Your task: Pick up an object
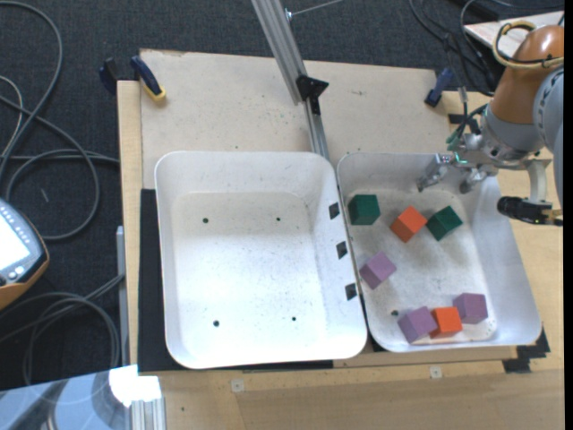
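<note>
In the right bin [510, 267] we count seven blocks: two green ones [363, 209] [444, 222], two orange ones [409, 223] [447, 321] and three purple ones [378, 269] [416, 323] [471, 307]. The left bin [179, 240] is just beside it. At the upper right of the frame, the gripper [450, 175] hangs over the right bin's top edge, its fingers apart with nothing between them. The frame's right edge cuts off the arm [528, 79].
</note>
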Tool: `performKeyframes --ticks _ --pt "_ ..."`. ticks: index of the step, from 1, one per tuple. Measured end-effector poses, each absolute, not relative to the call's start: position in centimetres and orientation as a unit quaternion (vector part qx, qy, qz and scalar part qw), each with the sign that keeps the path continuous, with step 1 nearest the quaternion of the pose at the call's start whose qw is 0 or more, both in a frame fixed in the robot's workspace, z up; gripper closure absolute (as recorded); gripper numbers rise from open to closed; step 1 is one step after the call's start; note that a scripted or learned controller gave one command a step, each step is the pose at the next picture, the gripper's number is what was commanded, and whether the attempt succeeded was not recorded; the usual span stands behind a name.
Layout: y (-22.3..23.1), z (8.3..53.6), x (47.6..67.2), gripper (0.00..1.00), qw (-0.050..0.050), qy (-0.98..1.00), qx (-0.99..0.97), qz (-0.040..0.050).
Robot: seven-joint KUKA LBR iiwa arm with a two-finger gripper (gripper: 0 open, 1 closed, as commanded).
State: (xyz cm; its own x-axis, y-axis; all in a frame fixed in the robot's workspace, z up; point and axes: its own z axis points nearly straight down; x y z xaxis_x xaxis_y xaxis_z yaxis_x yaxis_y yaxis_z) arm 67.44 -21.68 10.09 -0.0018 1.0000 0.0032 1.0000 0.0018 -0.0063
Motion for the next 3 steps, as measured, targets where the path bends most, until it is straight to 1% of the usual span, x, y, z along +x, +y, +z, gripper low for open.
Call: performKeyframes --ticks 3 --pt "-21.68 10.08 67.43 0.0 0.003 -0.708 -0.706 0.0013"
